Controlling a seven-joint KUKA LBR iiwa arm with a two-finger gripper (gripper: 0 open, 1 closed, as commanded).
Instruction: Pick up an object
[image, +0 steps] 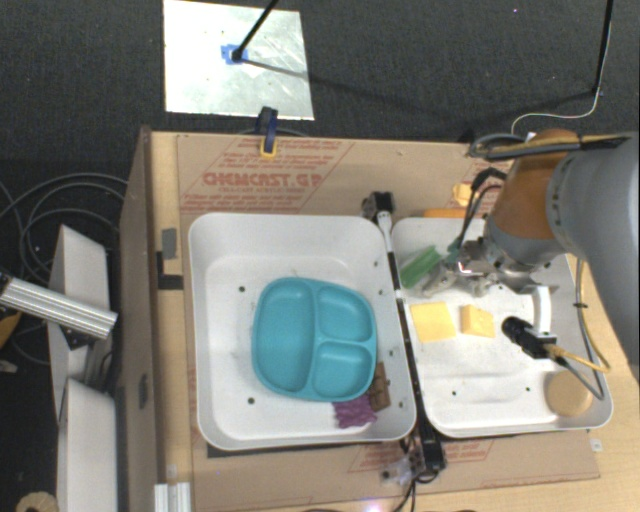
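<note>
The gripper (468, 270) was lowered into the right bin (500, 400), near its upper left corner, probably to reach the green object (419, 264) just beside it. Whether the jaws were spread or closed could not be told. The green object was laid with its long axis diagonal, pointing to the upper right. Two yellow pieces (434, 322) were seen lower, apart from the gripper.
</note>
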